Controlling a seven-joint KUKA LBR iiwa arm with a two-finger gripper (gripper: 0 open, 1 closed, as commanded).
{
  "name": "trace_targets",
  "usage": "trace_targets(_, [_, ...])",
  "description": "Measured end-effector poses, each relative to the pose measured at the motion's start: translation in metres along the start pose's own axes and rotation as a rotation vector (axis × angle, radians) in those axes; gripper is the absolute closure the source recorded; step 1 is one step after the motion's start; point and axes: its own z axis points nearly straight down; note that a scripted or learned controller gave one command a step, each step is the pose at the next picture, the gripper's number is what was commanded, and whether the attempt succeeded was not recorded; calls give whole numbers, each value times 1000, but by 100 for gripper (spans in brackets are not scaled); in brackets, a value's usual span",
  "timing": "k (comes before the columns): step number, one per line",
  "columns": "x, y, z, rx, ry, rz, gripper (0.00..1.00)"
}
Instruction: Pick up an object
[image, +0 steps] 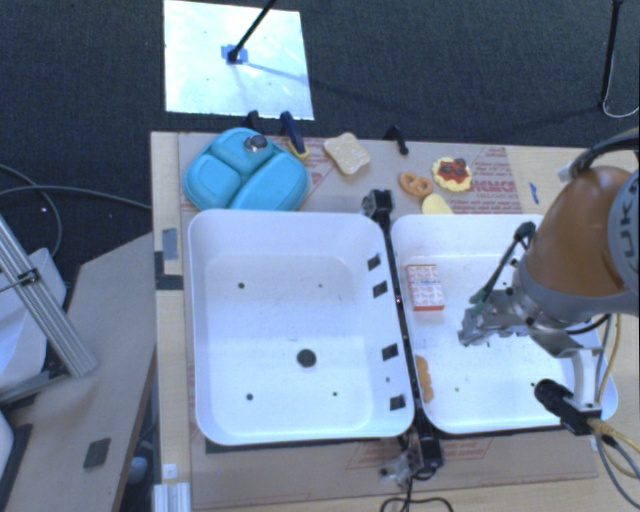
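My gripper (478, 328) hangs over the middle of the right bin (480, 415), below the orange band of the arm (585, 235). A small box with a red and white label (424, 286) lies in that bin near its left wall, up and to the left of the gripper. A small tan, cookie-like piece (423, 377) rests against the same wall lower down. A dark round object (306, 357) sits on the floor of the left bin (215, 250). Nothing shows between the gripper's tips.
Behind the bins on the bench lie a blue lidded tray (246, 172), a toast slice (347, 153), a pretzel (415, 183), a small red-topped pastry (452, 173) and a yellow piece (436, 205). A black clip divider (392, 300) runs between the bins.
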Motion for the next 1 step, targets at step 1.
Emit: trace_targets(1, [68, 0, 5, 5, -1, 0, 100])
